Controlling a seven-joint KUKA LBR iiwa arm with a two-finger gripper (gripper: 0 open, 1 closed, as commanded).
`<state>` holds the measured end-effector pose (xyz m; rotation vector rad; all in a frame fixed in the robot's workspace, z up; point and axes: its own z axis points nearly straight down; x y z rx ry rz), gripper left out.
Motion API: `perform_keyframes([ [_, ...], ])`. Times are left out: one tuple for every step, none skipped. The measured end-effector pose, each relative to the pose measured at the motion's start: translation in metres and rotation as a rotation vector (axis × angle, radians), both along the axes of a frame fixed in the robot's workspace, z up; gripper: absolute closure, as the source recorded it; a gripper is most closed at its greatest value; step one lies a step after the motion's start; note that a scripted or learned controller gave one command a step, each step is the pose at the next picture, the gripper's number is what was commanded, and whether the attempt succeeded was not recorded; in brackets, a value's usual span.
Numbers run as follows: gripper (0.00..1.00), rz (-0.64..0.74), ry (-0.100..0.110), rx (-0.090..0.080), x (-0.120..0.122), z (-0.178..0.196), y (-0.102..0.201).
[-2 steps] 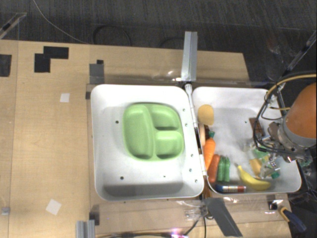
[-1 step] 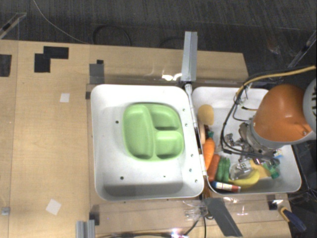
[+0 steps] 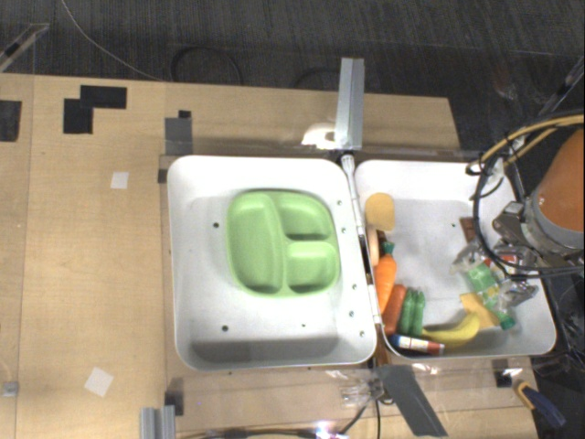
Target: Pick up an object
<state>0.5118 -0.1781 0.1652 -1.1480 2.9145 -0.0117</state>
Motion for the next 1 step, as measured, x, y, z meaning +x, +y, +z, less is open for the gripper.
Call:
perform_keyframes([
  [0.0,0.004,-0.006,0.0,-0.007,-0.0743,-0.0168],
])
